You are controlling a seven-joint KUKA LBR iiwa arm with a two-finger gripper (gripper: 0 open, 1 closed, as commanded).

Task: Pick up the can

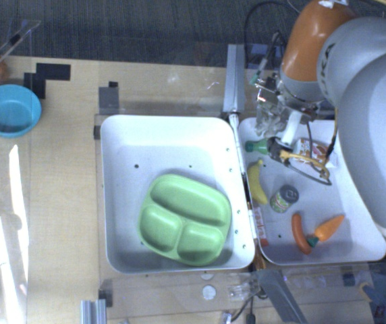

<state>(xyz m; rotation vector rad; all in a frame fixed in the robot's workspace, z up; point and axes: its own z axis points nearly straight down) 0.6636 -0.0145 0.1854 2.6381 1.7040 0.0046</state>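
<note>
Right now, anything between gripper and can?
Camera view: the gripper sits at the right bin's far end, and the can lies nearer. Between them: part of a yellow-handled tool, then bare bin floor.

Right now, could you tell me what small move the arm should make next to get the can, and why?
Probably shift the gripper toward the bin's near side until it is above the can. It sits near the far end of the right bin, while the can lies apart, between the banana and the carrot.
</note>
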